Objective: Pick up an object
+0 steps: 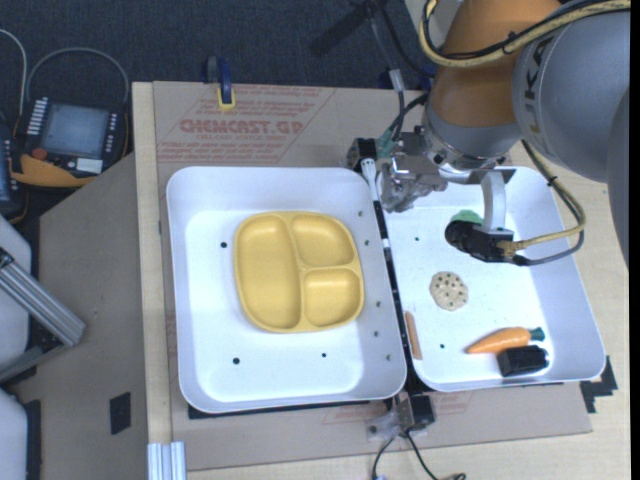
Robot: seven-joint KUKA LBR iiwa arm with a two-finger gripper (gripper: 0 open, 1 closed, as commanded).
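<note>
The right bin [570,298] holds a round speckled cookie [449,290], an orange carrot [499,341] with a green tip, and a small black block [523,360] just below the carrot. A green item [466,218] peeks out from under the arm near the bin's back. My gripper [398,186] hangs over the back left corner of the right bin, close to the wall between the bins. It is well behind the cookie and the carrot. Nothing shows between it and the bin floor.
The left bin [195,268] carries a yellow divided plate [297,270]. A thin brown stick [411,333] lies along the right bin's left wall. A black fitting with a yellow cable [485,242] hangs from the arm above the cookie. A pendant [70,133] sits far left.
</note>
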